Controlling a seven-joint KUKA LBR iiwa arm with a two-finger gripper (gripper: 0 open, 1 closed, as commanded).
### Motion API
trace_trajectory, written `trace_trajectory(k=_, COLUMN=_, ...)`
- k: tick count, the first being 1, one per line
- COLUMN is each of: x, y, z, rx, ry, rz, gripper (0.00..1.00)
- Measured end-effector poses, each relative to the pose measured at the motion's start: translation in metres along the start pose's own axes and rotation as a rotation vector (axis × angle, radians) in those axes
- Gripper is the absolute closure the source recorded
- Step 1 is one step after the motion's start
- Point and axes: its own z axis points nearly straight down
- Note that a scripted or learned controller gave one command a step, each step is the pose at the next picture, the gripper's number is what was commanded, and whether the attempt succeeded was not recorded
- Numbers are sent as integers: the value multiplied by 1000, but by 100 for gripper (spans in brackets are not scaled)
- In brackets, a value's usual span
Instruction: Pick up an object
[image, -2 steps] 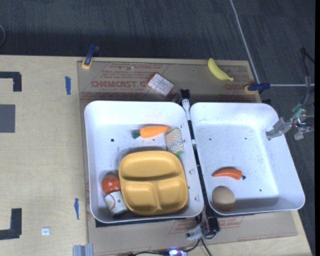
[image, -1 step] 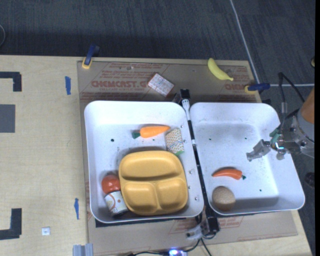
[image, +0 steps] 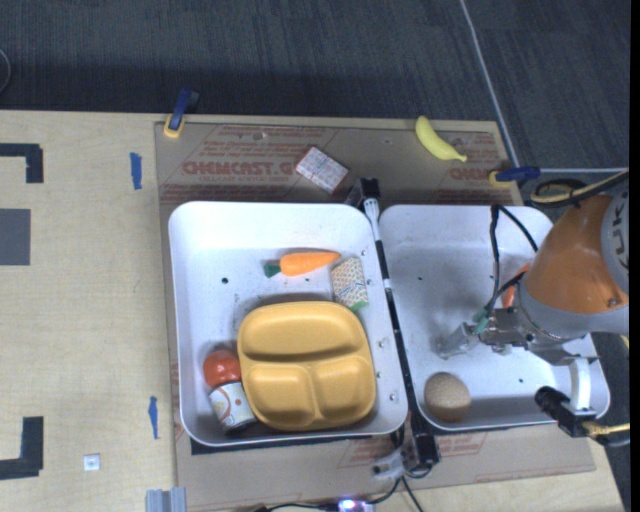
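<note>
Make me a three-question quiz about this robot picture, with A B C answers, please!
1. Where is the carrot?
A. left bin
B. right bin
C. on the floor

2. What colour is the big divided tray?
A. blue
B. yellow
C. green

3. Where is the gripper?
A. over the left bin
B. outside both bins
C. low inside the right bin

Answers:
1 A, it lies near the far wall of the left bin.
2 B, it is yellow all over.
3 C, it sits above the right bin floor, near the brown potato-like lump.
</note>
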Motion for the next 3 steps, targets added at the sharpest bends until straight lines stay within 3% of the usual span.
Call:
trace_trajectory(k=1, x=34, y=-17, z=0, rx=0, ry=1, rz=0, gripper=0)
trace_trajectory(k=2, x=34, y=-16, z=-10, rx=-4, ry=0, rz=1, gripper=100)
trace_trajectory(k=3, x=123, y=-4, z=-99, rx=1, ry=0, rz=0, gripper=100)
